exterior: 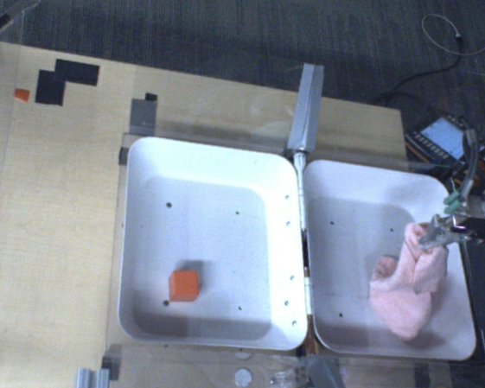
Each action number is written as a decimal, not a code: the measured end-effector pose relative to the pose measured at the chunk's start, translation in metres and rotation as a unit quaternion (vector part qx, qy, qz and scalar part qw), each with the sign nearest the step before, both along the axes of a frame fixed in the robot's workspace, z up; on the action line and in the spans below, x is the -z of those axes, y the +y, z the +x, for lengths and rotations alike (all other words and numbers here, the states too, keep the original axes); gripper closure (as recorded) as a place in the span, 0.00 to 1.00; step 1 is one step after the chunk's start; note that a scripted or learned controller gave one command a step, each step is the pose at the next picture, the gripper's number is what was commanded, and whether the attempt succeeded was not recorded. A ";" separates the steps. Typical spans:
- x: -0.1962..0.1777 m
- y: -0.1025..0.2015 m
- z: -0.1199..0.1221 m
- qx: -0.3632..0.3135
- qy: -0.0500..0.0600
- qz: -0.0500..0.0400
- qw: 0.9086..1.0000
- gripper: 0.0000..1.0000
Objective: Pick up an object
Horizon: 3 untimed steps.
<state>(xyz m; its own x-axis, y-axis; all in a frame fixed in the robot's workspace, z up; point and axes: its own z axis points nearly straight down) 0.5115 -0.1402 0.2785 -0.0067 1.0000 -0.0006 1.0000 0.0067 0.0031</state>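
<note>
A pink cloth lies in the right bin, near its right wall. Its upper corner is drawn up into a peak. My gripper reaches in from the right and is shut on that peak, with the pink fabric pinched between its fingers. The rest of the cloth hangs down and rests on the bin floor. A small orange block sits in the left bin, toward its front, far from the gripper.
A metal divider rail runs between the two bins at the back. Black markers and a small orange square lie on the wooden bench at far left. Cables and a device sit behind the right bin.
</note>
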 end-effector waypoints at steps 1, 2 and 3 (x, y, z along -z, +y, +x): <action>0.097 -0.012 0.068 -0.091 0.000 0.000 0.996 0.00; 0.182 -0.013 0.090 -0.097 -0.003 -0.001 0.995 0.00; 0.187 0.020 0.101 -0.167 -0.006 -0.002 0.986 0.00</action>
